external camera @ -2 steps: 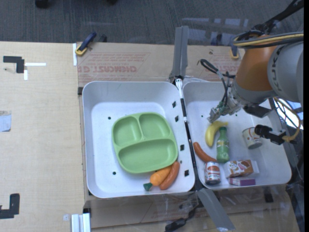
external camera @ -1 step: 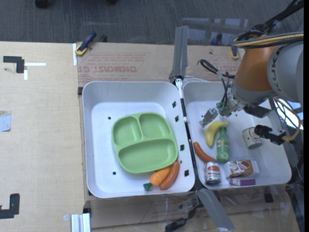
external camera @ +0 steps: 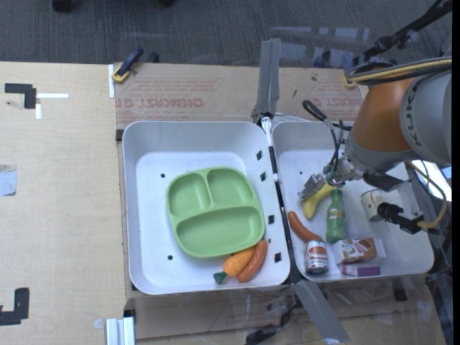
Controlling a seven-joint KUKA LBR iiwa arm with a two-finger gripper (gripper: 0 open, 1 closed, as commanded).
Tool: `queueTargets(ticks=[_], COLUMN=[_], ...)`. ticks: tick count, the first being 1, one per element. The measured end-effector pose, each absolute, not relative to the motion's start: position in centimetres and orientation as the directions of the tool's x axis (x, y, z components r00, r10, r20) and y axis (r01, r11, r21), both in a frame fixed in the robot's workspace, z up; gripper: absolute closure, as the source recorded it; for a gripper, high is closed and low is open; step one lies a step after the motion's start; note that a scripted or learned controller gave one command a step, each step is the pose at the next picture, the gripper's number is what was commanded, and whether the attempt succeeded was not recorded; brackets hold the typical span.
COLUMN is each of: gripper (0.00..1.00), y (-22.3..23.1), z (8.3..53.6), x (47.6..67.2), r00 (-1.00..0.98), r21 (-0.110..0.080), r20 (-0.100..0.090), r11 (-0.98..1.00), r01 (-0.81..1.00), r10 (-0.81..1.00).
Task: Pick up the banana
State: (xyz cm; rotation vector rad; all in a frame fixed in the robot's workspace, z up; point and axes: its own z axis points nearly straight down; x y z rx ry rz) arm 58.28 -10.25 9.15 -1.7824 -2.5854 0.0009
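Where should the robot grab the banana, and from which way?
Probably at the banana's middle, from above, fingers across its narrow width. It lies flat and slanted in the right bin, and the green bottle sits close on its right. The gripper is at its upper end.

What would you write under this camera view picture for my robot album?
Grey robot arm's pincer lowered onto the curved yellow banana in the right white bin, beside a green plastic bottle.

yellow banana [external camera: 314,203], green divided plate [external camera: 215,213], orange carrot [external camera: 236,262], green bottle [external camera: 336,218], reddish sausage [external camera: 304,228], white bins [external camera: 144,192], light wood table [external camera: 57,192], grey arm [external camera: 431,113] with an orange band.
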Motion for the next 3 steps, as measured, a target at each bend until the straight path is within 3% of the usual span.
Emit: queueTargets(ticks=[1, 2, 3], gripper=[1.00, 0.00, 0.00], y=[-10.4, -10.4, -11.5], z=[10.1, 10.1, 9.1], x=[58.3, 58.3, 55.0], r00=[-0.351, -0.351, -0.319], r21=[0.001, 0.000, -0.001], r20=[-0.001, -0.001, 0.000], r11=[0.351, 0.351, 0.319], r01=[0.937, 0.936, 0.948], r10=[0.937, 0.936, 0.948])
